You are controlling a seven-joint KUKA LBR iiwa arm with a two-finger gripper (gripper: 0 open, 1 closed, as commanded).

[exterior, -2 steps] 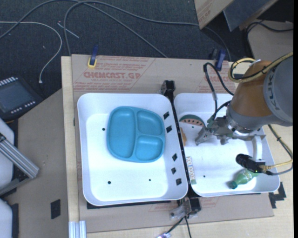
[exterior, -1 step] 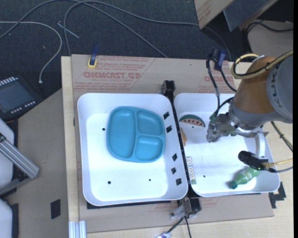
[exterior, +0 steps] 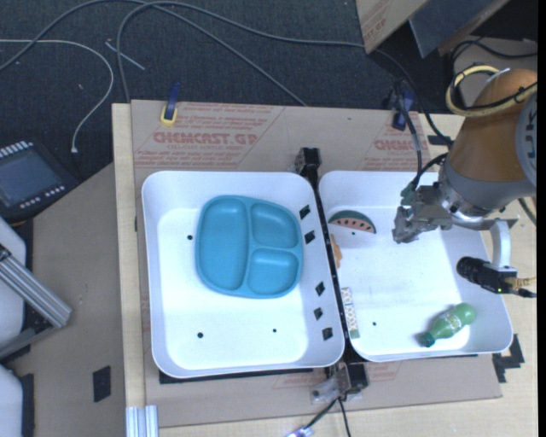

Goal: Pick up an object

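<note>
A watermelon slice (exterior: 353, 224) lies at the back left of the right bin (exterior: 401, 294). A green bottle (exterior: 447, 325) lies on its side near the bin's front right corner. My gripper (exterior: 407, 227) hangs over the back of the right bin, a little to the right of the watermelon slice and apart from it. I see nothing between its fingers. A blue divided plate (exterior: 248, 246) rests in the left bin (exterior: 230, 333).
A black divider with clips (exterior: 319, 256) runs between the two bins. A small brownish item (exterior: 337, 253) sits against the right bin's left wall. Cables (exterior: 478, 81) and a cardboard box (exterior: 384, 21) lie behind the bench. A black part (exterior: 482, 273) sticks out at the right bin's right rim.
</note>
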